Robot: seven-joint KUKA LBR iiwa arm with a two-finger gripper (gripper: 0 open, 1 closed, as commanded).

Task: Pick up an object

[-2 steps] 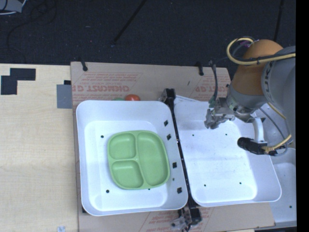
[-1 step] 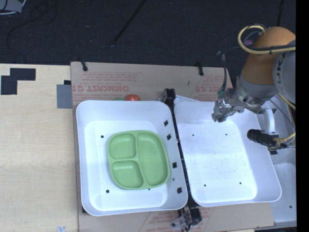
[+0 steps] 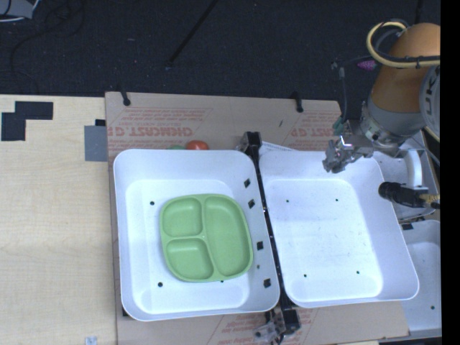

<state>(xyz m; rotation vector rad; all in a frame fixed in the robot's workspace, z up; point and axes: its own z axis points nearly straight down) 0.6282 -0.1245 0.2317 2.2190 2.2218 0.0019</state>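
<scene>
Dark floor with loose cables lies beyond the far edge of my bench (image 3: 50,214), and on the bench a cardboard sheet (image 3: 215,124) carries the two white bins side by side. My gripper (image 3: 336,158) hangs over the far edge of the right bin (image 3: 399,264), near its far right corner, with my orange-banded wrist behind it; from this slant I cannot tell how it is set, and I see nothing in it. The one clear thing to pick is the green divided plate (image 3: 206,237), lying flat in the middle of the left bin (image 3: 136,192), well apart from me across the black clips where the two bins meet. Something small and red (image 3: 197,146) peeps over the far rim of the left bin, outside it on the cardboard, too hidden to name. I judge that I am at the very start: the approach is not yet made. The next move calls for a long carry across the middle divide to the left bin, then a descent onto a raised rim of the plate, since a flat plate gives me little else to pinch.
</scene>
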